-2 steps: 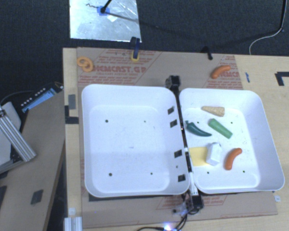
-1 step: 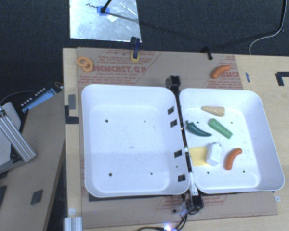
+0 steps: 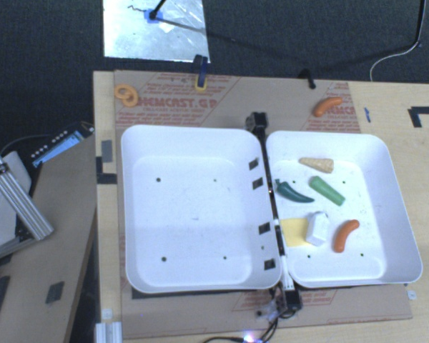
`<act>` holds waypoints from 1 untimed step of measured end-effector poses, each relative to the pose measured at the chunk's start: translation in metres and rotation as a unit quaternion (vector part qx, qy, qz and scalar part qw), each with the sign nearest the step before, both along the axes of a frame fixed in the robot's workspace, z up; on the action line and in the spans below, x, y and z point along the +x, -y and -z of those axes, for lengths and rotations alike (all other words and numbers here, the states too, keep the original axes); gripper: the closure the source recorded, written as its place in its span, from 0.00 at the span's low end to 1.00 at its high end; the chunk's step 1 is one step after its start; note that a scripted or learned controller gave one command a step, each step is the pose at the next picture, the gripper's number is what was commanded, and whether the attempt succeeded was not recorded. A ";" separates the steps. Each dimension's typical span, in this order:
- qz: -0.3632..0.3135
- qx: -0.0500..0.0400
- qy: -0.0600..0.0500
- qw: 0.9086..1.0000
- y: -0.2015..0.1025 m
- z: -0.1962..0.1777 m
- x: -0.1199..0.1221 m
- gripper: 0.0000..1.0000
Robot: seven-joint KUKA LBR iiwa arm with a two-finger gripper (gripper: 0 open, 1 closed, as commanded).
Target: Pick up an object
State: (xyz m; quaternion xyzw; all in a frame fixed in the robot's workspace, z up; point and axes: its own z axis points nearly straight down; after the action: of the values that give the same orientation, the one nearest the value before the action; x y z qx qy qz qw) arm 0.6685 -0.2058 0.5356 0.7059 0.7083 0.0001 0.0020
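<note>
On the worktop (image 3: 164, 100) behind the bins there's a pretzel-looking ring (image 3: 126, 95) and a stray orange sausage (image 3: 327, 106). Right bin (image 3: 397, 213) holds a tan wedge (image 3: 317, 164), dark green pepper (image 3: 293, 192), green block (image 3: 327, 191), yellow slab (image 3: 294, 231) touching a white block (image 3: 316, 228), and another orange sausage (image 3: 345, 236) just beside it. Can't tell the gripper's state.

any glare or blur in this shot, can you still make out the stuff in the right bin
Camera view: strong glare on the foil sheet up top; even light, soft shadows; slightly soft focus, yet the right bin items read clearly, like the green pepper and sausage.
</note>
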 end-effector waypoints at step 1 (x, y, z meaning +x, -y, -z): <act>0.000 0.000 0.000 1.000 -0.005 0.000 0.000 1.00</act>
State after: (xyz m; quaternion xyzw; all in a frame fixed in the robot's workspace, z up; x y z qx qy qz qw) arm 0.6683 -0.2007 0.5355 0.7061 0.7081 0.0001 0.0020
